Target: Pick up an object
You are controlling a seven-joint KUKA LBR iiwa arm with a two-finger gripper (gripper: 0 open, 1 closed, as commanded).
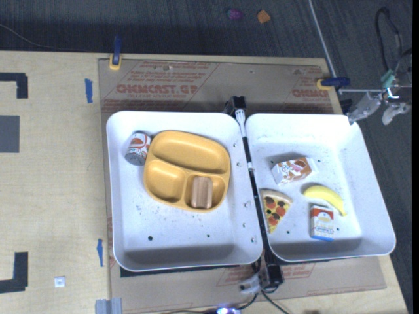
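Observation:
The right bin [366, 175] holds a white and red snack packet [292, 169], a yellow banana [325, 197], a pizza slice toy [274, 209] and a small red and white carton [321, 222] with a blue base. In the left bin [131, 241] lies a yellow divided plate [177, 157] with a tan, bread-like piece [201, 191] in its lower right compartment. A small can [137, 148] lies on its side against the plate's upper left rim.
Both bins sit on a brown board [196, 84] clamped at its far corners by a yellow clamp [116, 52] and a blue one [332, 82]. A metal fixture [386, 100] with cables stands past the right bin's far right corner. A black divider [243, 156] runs between the bins.

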